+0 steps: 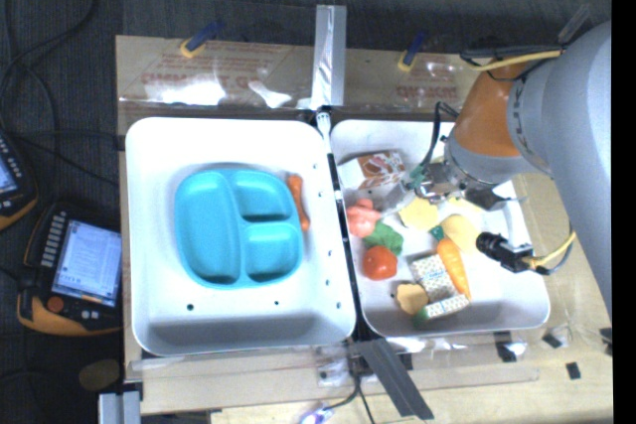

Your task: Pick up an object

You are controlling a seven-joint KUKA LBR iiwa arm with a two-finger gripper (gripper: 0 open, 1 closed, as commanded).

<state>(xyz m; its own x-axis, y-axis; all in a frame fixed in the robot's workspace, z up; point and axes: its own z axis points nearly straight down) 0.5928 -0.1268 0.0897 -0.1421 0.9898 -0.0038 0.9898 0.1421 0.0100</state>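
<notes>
The right bin (527,308) holds several toy foods: a brown and white packet (381,166), a pink piece (360,213), a green piece (386,235), a red tomato (379,261), a yellow wedge (418,213), an orange carrot (453,263), a checkered box (430,273) and a tan piece (409,297). My gripper (430,180) hangs low over the upper middle of this bin. It is just right of the packet and above the yellow wedge. Its tips are dark and hard to make out, and nothing is seen held.
The left bin (159,154) carries a blue compartment tray (238,223), with a small orange piece (296,200) at the tray's right edge. The grey arm with its orange band (492,119) crosses the right bin's upper right corner. A black fitting (502,250) sits beside the carrot.
</notes>
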